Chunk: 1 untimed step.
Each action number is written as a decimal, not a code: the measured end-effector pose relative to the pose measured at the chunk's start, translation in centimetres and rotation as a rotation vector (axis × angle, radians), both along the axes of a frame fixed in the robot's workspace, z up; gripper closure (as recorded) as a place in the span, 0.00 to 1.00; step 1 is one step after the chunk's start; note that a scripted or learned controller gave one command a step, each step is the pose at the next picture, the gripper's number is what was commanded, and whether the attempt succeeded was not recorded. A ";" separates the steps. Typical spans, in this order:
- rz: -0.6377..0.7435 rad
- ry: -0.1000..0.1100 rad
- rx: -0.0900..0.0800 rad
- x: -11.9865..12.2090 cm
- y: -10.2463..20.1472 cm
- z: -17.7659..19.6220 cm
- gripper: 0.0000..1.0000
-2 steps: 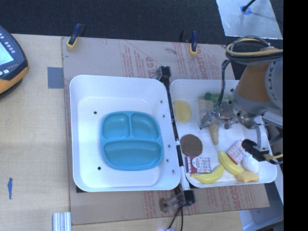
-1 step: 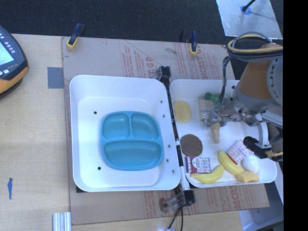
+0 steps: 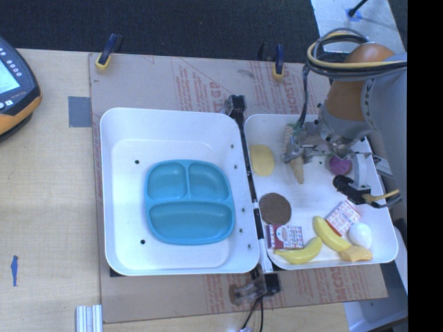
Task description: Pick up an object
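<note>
Our gripper (image 3: 302,152) hangs low near the right bin's (image 3: 387,254) far edge, and we cannot tell what it holds, with a cone (image 3: 298,171) just under it ready for us to grab, so our arm (image 3: 349,92) bends down from the right.

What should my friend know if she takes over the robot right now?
Claw: low in the right bin, at its far end; whether it is open or shut is unclear, and nothing is seen held in it.
Things: ice cream cone right under the claw, pale yellow disc beside it, brown cookie, two bananas and white egg at the near end. Blue divided plate sits in the left bin.
Done: no pick visible.
Left: grab one object and lift it.
</note>
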State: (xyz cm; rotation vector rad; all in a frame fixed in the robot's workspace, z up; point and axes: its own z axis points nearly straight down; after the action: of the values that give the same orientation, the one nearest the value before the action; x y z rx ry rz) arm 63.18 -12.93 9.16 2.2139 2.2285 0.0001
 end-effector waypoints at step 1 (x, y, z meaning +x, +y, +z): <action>0.002 0.001 0.003 -5.0 6.0 10.6 1.00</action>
State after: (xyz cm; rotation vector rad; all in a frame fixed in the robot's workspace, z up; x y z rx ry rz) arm 58.19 -6.89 19.72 2.2141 2.2321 0.0028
